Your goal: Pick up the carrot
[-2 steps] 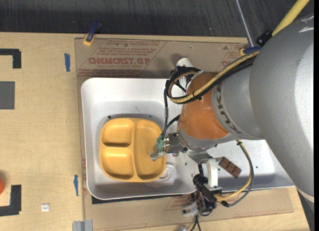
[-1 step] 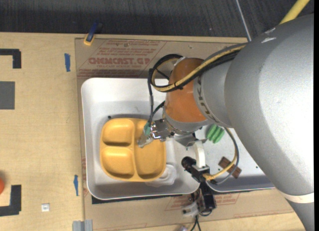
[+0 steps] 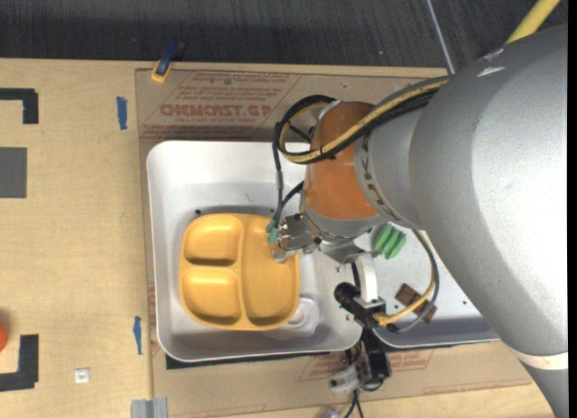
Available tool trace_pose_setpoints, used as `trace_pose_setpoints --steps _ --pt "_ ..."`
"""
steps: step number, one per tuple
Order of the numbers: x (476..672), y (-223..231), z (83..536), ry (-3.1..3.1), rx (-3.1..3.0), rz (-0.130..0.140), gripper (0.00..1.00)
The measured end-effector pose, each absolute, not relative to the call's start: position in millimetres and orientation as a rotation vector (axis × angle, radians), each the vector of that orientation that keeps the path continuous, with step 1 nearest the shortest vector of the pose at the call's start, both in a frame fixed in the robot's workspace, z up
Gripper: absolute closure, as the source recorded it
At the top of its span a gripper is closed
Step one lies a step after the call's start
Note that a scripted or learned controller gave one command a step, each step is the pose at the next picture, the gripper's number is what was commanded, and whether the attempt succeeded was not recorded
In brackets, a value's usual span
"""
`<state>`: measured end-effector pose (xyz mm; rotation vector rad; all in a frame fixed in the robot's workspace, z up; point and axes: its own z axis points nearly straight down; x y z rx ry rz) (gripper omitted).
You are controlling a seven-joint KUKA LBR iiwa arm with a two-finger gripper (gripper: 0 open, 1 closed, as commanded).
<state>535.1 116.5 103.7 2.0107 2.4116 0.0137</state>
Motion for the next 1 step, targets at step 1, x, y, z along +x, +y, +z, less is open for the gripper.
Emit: trace_pose_setpoints --steps 1 --pt "490.3 130.9 225.9 2.244 2.199 -0.002 1.0"
